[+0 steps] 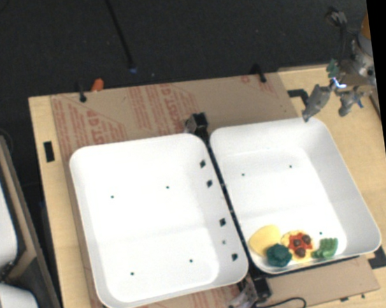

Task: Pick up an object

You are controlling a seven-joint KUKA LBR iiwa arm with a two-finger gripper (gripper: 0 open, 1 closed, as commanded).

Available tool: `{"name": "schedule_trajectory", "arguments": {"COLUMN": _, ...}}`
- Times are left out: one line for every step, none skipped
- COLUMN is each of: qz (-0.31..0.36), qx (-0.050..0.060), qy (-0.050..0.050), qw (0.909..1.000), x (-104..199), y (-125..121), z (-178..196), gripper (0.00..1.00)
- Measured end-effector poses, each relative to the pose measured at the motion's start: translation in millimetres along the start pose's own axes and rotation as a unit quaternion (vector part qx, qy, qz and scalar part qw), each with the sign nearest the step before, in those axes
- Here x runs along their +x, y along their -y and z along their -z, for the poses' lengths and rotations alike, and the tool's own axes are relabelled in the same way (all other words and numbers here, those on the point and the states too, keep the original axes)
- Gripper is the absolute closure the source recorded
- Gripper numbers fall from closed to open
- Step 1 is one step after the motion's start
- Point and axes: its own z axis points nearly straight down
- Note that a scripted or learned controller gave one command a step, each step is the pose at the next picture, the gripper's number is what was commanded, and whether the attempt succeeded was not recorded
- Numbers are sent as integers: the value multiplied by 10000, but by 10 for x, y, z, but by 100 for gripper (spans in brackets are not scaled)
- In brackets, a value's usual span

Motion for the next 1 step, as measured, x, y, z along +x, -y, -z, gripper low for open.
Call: {"name": "schedule_trajectory", "arguments": {"qz": 5, "qx": -29, "qy": 7, "qw": 10000, "x": 3, "y": -10, "z": 35, "gripper": 0}}
